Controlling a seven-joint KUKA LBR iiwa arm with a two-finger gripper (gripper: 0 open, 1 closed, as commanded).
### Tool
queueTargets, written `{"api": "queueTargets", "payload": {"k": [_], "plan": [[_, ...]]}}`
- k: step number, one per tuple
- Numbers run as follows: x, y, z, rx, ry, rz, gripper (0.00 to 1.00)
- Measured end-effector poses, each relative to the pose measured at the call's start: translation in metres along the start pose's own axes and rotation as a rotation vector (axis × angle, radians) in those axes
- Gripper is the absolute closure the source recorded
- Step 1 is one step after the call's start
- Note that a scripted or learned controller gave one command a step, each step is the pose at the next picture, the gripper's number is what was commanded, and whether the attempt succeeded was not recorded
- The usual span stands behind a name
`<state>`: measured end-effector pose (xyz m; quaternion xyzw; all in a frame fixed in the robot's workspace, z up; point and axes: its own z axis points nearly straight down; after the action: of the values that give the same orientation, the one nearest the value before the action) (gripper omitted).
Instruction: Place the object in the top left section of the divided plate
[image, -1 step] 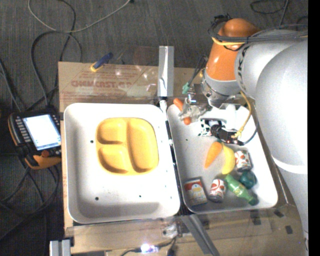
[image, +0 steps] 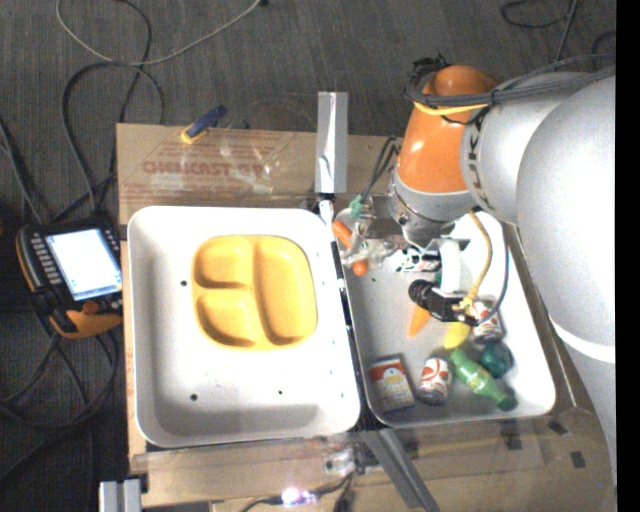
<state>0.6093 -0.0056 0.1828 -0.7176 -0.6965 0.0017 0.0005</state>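
A yellow divided plate (image: 256, 290) lies in the left white bin (image: 160, 390). It has two small sections on its left and one long section on its right, all bare. My gripper (image: 368, 240) hangs under the orange wrist band, over the top left corner of the right bin (image: 530, 395), close to the wall between the bins. Small orange-red pieces (image: 344, 234) sit by it at that wall, and whether it holds any of them is hidden by the wrist.
In the right bin lie an orange cone (image: 418, 320), a yellow piece (image: 456, 334), a green bottle (image: 482, 380), a teal item (image: 495, 356), a red-white can (image: 433, 378) and a red box (image: 390, 382). A handheld pendant (image: 75, 265) sits left of the bench.
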Motion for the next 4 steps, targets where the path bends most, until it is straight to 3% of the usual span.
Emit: {"api": "queueTargets", "payload": {"k": [1, 2, 3, 4], "plan": [[0.105, -0.019, -0.089, -0.001, 0.001, -0.179, 1.0], [0.188, -0.01, -0.001, 0.002, 0.0, -0.159, 1.0], [0.173, 0.018, -0.026, -0.002, -0.003, -0.257, 1.0], [0.13, -0.016, 0.025, 0.001, 0.0, -0.35, 1.0]]}}
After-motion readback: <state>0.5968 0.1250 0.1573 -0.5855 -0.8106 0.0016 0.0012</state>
